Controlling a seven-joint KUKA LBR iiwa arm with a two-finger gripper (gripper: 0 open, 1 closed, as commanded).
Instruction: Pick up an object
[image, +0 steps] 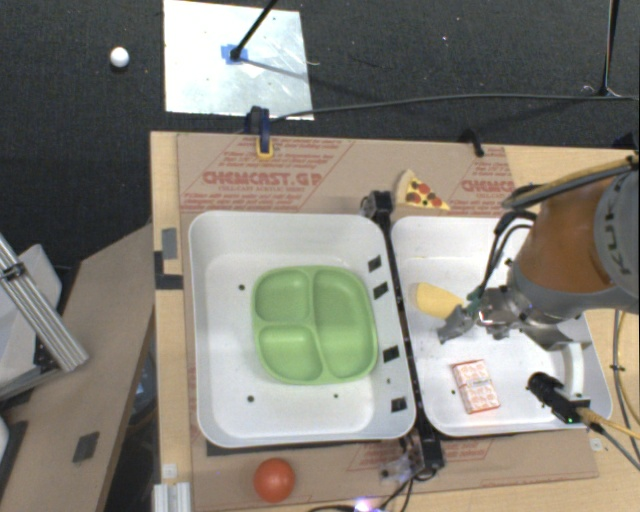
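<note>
Arm over the right bin, gripper low beside the yellow object; no clear grasp.

Camera view: arm came in from the right, orange band above the wrist, gripper inside the right bin nr its left wall. Gripper tip sat just beside the yellow object's lower right end; couldn't tell if touching, nor if the fingers were spread or pressed together. Pink-and-white packet lay flat nr the bin's front edge, apart from the gripper. Left bin held a green divided tray abt centre. Pizza-slice toy lay on the worktop just behind the right bin's back left corner. Orange ball sat at the worktop's front edge, below the left bin.
</note>
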